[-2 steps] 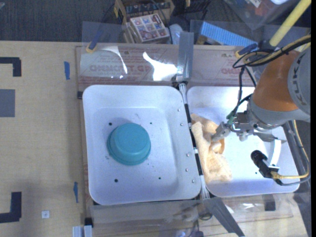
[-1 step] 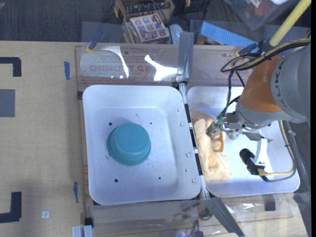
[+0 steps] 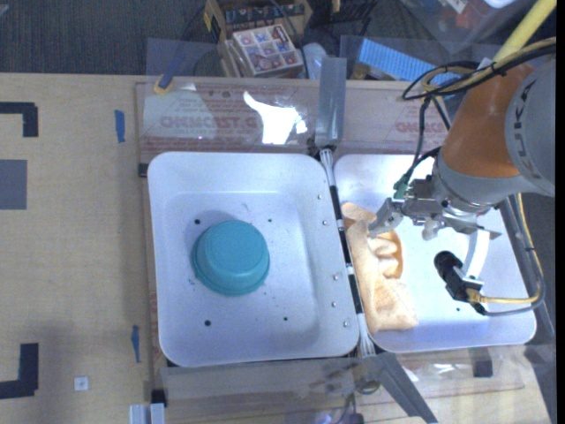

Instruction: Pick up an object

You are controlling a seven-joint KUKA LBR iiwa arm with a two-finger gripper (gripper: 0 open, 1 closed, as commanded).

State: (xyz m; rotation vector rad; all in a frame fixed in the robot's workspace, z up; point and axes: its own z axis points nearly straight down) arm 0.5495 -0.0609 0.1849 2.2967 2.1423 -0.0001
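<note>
The arm (image 3: 494, 140) reaches in from the right and hangs over the right bin (image 3: 512, 325), its orange band sitting directly above the wrist so that the end effector (image 3: 388, 223) points down toward the bin's left side. That placement makes sense for the task: the only loose thing in this bin is a crumpled tan cloth (image 3: 384, 276), and it lies stretched along the left wall, right against the divider between the two bins. The end effector is over the cloth's upper part, close to or touching the fabric; from this slanted view it is not possible to say which. Whether it is spread wide or closed narrow cannot be told either, since the wrist body and its brackets crowd the tip, and nothing is plainly seen clamped in it.

The cloth's position against the wall is awkward: a soft, bunched item pressed to a rim leaves little room on that side, so a grasp from above on a raised fold looks more promising than one at the edge. A black cable with a yellow lead (image 3: 459, 281) trails from the wrist across the bin floor to the right of the cloth, apart from it.

In the left bin (image 3: 177, 184) a teal bowl (image 3: 231, 256) sits upside down near the middle, well apart from the arm. Its smooth domed back would be hard to pinch, which may be why the cloth is the nearer candidate. Both bins rest side by side on the counter (image 3: 62, 281). The pick looks not yet accomplished.
</note>
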